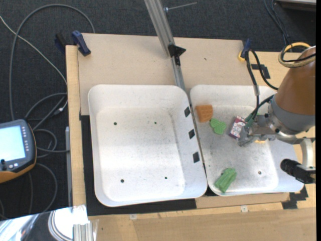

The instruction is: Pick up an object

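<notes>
A: Counted two white bins side by side: left bin point(140, 144), right bin point(220, 92).

B: Four things in the right bin. One orange block point(204, 112) near the top left corner, touching the divide. One small green piece point(218, 126) just below and right of the block. One larger green piece point(225, 179) near the front rim. One purple-and-white packet point(236, 127) right of the small green piece.

A: Any writing readable?

B: Print on the packet too small and blurred to read. No brand made out anywhere.

A: Gripper?

B: Gripper point(245, 133) low over the right bin, reaching in from the right, orange band above. Fingers closed around the packet, pinched at its right side; packet tilted, lower edge close to the bin floor. Cannot tell whether lifted or touching.

A: Around the bench?

B: Two blue clamps: left clamp point(81, 42), right clamp point(245, 47). One pendant point(15, 147) at far left.
</notes>
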Tool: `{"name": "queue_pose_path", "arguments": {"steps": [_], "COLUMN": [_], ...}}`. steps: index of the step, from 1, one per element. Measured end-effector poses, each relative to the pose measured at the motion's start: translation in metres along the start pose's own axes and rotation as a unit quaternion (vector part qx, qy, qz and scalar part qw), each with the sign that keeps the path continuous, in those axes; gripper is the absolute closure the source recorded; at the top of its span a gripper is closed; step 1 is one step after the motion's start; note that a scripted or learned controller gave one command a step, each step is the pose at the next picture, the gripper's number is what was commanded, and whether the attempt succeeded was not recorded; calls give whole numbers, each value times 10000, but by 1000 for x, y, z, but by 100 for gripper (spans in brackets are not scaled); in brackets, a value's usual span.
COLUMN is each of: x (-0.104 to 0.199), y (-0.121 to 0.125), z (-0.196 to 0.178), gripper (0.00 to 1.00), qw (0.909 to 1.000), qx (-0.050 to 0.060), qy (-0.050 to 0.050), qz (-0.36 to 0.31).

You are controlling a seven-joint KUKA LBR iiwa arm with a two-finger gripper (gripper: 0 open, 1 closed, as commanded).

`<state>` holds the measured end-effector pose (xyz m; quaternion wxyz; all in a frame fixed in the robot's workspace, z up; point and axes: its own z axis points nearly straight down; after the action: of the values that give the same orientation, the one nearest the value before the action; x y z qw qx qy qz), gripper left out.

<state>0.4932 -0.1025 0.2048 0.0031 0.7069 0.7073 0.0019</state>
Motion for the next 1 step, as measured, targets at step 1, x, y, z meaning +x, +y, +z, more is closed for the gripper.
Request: {"name": "queue_pose_path", "arguments": {"steps": [1], "x": [0], "y": [1], "z": [-16], "gripper": [100], "qw": [10000], "qx": [16], "qy": [7], "qz": [-3]}}
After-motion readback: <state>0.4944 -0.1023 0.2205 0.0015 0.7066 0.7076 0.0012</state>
